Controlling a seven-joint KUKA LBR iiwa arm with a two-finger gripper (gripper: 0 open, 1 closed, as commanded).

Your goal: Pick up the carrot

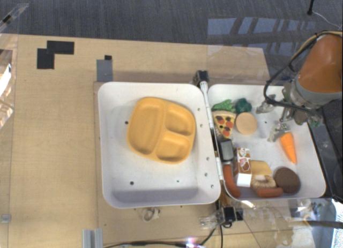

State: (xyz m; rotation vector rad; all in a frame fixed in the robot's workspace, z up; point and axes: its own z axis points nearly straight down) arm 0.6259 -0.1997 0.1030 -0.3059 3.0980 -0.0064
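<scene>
No lettering anywhere is clear enough for me to read; the small red-and-white carton (244,160) near the front of the right bin (317,173) carries a printed face, but the print is a blur. My pincer (282,124) hangs over the right bin's far right part, its metal fingers parted a little with nothing between them. The carrot (289,147) lies just below them by the bin's right wall, a smooth orange cone, thick end toward my fingers, tip toward the front edge. Toward the bin's far left corner sit a knobbly green vegetable (222,105), a darker green lump (244,104), a wedge of pizza (224,123) and a flat tan disc (246,124). Along the front edge are a reddish sausage (231,183), a pale yellow block (261,168) and a round brown patty (287,179). The left bin (115,182) holds a matte yellow tray (159,129) with three moulded compartments and rounded corners.
</scene>
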